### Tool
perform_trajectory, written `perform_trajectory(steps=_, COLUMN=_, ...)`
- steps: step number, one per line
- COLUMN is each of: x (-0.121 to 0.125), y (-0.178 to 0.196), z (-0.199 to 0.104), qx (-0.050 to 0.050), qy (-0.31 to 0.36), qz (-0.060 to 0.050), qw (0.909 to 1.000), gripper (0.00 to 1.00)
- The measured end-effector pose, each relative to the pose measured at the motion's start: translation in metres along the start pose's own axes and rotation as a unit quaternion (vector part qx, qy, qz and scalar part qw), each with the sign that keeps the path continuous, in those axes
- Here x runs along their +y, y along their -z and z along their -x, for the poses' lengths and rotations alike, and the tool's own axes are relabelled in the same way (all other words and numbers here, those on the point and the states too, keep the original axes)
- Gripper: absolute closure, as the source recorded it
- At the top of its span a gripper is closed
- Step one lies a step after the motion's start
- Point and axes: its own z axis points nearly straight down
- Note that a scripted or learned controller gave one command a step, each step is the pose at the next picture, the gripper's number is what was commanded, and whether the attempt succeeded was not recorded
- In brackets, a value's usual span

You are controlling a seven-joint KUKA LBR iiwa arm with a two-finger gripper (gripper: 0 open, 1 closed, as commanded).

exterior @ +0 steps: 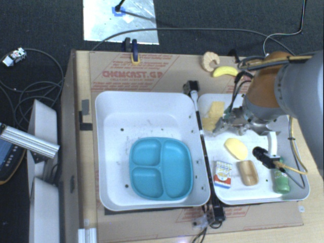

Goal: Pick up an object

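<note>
I see a cardboard-covered worktop (152, 72) on dark carpet, bearing two white bins. My hand (225, 119) hangs low in the right bin (298, 186), beside a pale yellow block (214, 113); I cannot tell its state. A yellow lemon-like piece (236, 148) lies just below it, near a small carton (223, 173). A blue divided plate (161, 167) sits in the left bin (147, 105).

Two white bins (152, 105), one blue divided plate (161, 167), one banana (225, 71), one yellow lemon (236, 148), one small carton (223, 173), one green bottle (281, 181).
</note>
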Motion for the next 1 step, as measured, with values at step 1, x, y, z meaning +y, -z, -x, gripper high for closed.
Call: perform_trajectory(steps=1, x=-0.0395, y=-0.0006, z=0.0087, qx=0.0, qy=-0.001, qz=-0.001, qw=1.0, gripper=0.0)
